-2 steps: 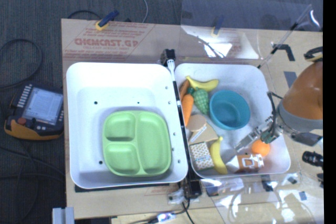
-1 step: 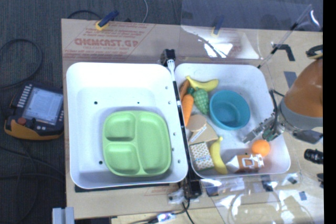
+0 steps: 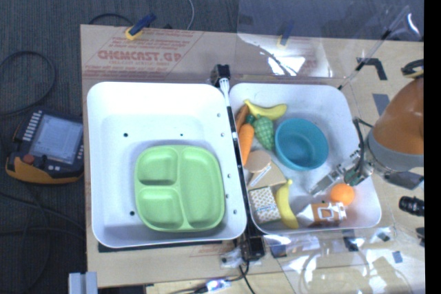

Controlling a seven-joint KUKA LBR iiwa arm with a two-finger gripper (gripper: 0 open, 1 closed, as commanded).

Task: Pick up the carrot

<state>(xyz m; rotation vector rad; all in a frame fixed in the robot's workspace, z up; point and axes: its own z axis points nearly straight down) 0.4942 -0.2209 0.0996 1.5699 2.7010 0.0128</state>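
Carrot [image 3: 245, 141] is lying against the right bin's [image 3: 344, 107] left wall, not yet picked. Hand [image 3: 337, 179] is being held low near the orange [image 3: 342, 194], well apart from it; its opening cannot be told.

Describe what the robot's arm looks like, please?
The arm enters from the right as a rounded body with a broad orange band above a grey wrist section. Its tool is a slim metallic piece with a small green marking near the wrist.
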